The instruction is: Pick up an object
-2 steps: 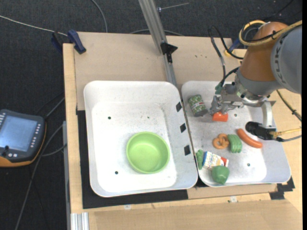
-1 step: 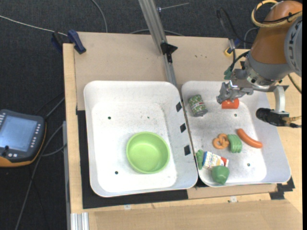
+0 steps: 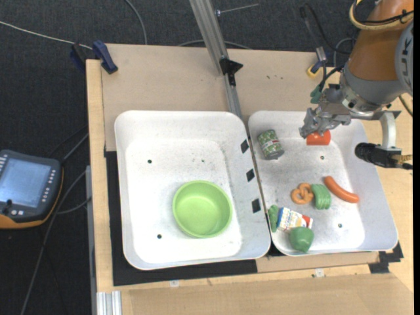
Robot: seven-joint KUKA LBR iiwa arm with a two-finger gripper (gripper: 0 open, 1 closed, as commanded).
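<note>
My gripper (image 3: 319,127) hangs over the far part of the right bin (image 3: 374,202). A small orange-red block (image 3: 319,138) shows right under its tip, partly covered by it. Whether the block is held or rests on the bin floor cannot be made out. Left of the gripper lies a green can (image 3: 270,144) on its side. Nearer the front of the same bin are an orange pretzel-shaped piece (image 3: 302,193), a green ridged piece (image 3: 321,196) and an orange sausage-like piece (image 3: 341,189).
A small white carton (image 3: 289,218) and a green pepper (image 3: 301,239) lie at the right bin's front left corner. The left bin (image 3: 141,176) holds a light green bowl (image 3: 202,208). A metal post (image 3: 213,25) slants up behind the bins.
</note>
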